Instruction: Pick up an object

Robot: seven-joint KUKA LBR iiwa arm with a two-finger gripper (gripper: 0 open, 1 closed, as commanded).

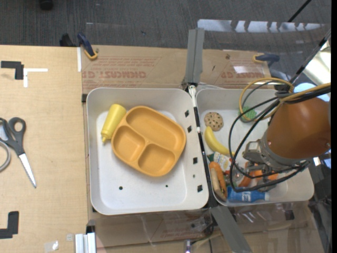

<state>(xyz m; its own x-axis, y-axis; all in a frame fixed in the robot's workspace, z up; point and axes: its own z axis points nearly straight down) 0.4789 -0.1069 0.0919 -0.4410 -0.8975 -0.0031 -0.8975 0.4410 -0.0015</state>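
1. Camera view puts the arm's orange band (300, 128) over the right bin (224, 101); the pincer (255, 165) hangs low among cables, and you cannot tell its state.
2. Under and beside it lie an orange object (217, 178), a blue bottle (247, 196), a banana (215, 141) and a cookie (213, 120).
3. Left of that, your left bin (142, 196) carries an orange divided tray (148, 140) touching a yellow bottle (112, 121).
4. Cardboard (131, 70) lies far behind; scissors (20, 146) rest on the wooden bench (42, 194) at far left.
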